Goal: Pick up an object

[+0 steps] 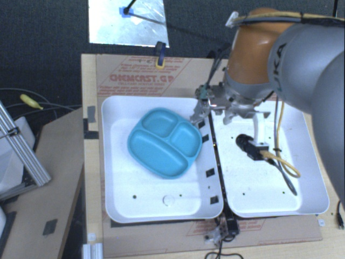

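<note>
Nothing lifted yet: blue divided plate [164,142] lying in left bin [116,198], tool [207,108] above its right rim, finger state unclear.

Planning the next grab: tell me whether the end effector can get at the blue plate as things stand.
Probably yes. The blue plate lies uncovered in the left bin, and the end effector hangs beside the plate's right edge.

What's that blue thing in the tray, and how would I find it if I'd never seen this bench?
Start with the two shallow white bins side by side and take the left bin. In its upper middle lies a light blue plate, tilted, with three compartments: one long and two smaller. It is the one coloured thing in that bin, just left of the robot's hand.
</note>
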You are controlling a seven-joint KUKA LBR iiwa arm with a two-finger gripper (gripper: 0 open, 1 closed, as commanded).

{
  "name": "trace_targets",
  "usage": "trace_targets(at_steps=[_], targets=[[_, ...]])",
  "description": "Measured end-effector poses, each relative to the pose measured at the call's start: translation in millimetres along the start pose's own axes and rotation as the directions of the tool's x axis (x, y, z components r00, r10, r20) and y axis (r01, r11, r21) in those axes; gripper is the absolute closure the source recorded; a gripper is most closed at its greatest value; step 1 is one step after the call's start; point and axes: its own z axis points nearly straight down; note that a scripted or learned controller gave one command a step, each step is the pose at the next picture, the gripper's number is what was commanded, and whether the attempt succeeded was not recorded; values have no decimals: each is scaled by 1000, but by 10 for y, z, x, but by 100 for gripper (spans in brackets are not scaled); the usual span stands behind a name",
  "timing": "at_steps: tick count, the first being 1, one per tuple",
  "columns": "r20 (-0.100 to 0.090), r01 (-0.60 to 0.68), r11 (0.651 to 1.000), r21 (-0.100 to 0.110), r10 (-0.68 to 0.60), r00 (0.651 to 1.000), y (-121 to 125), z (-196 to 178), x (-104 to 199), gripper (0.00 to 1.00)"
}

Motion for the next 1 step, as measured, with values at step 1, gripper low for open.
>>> trace_targets(at_steps=[1], targets=[[-3, 1, 1000, -12, -1, 1000, -304, -1180, 454, 0]])
